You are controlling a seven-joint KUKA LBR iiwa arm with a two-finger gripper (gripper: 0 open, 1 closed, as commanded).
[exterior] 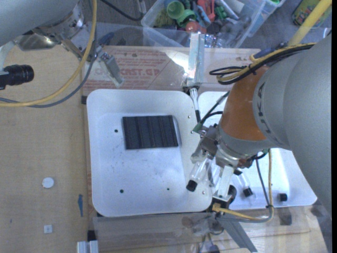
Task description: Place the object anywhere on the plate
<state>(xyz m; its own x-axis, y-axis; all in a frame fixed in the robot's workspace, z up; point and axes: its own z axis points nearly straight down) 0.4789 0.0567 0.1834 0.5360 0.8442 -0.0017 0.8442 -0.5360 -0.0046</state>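
plate [150, 132]: dark grey, ribbed, rectangular, lies flat | left bin [105, 157]: holds plate toward 12 o'clock | gripper [210, 187]: at bin's 4 o'clock rim, fingers spread, holds nothing

The bench [42, 141] bears two white bins [105, 141] side by side.

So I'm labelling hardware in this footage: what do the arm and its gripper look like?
The arm is bulky, rounded and light grey, with an orange band just above the wrist. Black cables loop along it, and a yellow cable trails below the gripper. The gripper has a silvery metal body and two pale, translucent-looking fingers ending in small black tips.
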